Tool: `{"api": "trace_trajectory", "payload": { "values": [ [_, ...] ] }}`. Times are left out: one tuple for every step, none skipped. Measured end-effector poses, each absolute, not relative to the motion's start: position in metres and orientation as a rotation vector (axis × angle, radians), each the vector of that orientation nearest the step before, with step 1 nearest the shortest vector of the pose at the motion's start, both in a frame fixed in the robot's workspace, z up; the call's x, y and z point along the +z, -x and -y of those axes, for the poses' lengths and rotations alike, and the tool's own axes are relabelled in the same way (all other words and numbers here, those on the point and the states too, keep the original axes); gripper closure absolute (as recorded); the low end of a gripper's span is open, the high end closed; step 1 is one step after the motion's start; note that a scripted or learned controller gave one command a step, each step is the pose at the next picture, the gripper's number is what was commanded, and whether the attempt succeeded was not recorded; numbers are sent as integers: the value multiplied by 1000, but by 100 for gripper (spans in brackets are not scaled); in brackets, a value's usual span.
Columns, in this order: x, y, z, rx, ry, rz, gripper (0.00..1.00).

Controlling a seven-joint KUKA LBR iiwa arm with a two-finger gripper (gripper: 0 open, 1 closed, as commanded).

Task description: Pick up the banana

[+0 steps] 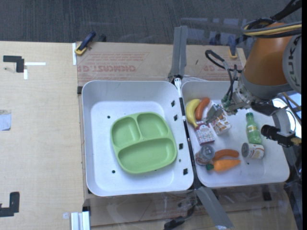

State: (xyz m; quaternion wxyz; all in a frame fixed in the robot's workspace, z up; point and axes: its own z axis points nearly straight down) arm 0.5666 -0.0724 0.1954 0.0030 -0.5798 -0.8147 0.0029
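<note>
The yellow banana [192, 111] lies curved near the left wall of the right bin [268, 176], beside an orange-red sausage-shaped piece [202, 108]. My gripper [215, 112] hangs low over the right bin, just right of the banana and that piece, its dark fingers pointing down-left. The grey arm with the orange band reaches in from the upper right. Nothing shows between the fingers.
The left bin [96, 143] holds a green divided plate [143, 142]. In the right bin lie small cartons [205, 134], [221, 125], a green bottle [253, 128], a can [253, 151], a grey lid [207, 152], a carrot [224, 165] and an orange sausage [225, 153].
</note>
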Motion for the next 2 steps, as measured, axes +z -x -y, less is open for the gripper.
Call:
{"api": "trace_trajectory", "payload": {
  "values": [
    [188,-617,-30,6,1867,2523,0],
    [189,-590,45,8,1991,2426,0]
  ]
}}
